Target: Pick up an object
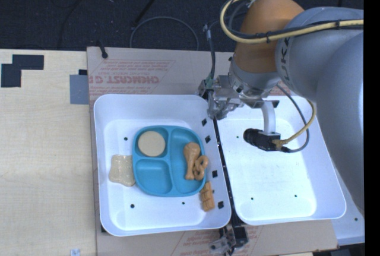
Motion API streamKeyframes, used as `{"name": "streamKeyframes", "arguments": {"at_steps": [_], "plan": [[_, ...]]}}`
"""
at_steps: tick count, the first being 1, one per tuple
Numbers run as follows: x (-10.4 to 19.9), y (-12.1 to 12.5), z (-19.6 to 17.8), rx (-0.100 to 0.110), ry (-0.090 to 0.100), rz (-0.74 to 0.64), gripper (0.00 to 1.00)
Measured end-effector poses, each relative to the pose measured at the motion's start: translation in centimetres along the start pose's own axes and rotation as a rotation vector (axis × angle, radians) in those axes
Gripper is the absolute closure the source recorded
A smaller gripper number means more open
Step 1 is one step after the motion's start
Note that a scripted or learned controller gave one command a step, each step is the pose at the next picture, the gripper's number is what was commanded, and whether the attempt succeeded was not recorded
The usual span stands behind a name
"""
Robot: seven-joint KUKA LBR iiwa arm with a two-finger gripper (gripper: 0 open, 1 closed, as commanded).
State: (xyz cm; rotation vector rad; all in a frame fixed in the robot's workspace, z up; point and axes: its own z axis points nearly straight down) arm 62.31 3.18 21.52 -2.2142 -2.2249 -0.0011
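Lower the gripper (222,107), whose open-or-shut state is too hard to tell, straight over the pretzel (195,160) on the blue tray (155,180).

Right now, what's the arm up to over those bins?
The arm's claw hangs over the divider between the two white bins, at the far edge, with nothing visibly in it. The left bin holds a blue divided tray with a round tan disc and a tan twisted piece in its compartments. A pale slab lies left of the tray, a small tan piece by its right corner. No pick yet.
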Motion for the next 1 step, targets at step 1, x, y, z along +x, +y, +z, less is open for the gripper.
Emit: {"name": "streamKeyframes", "arguments": {"at_steps": [1], "plan": [[5.17,-0.02,0.70,0.002,-0.001,0.000,1.00]]}}
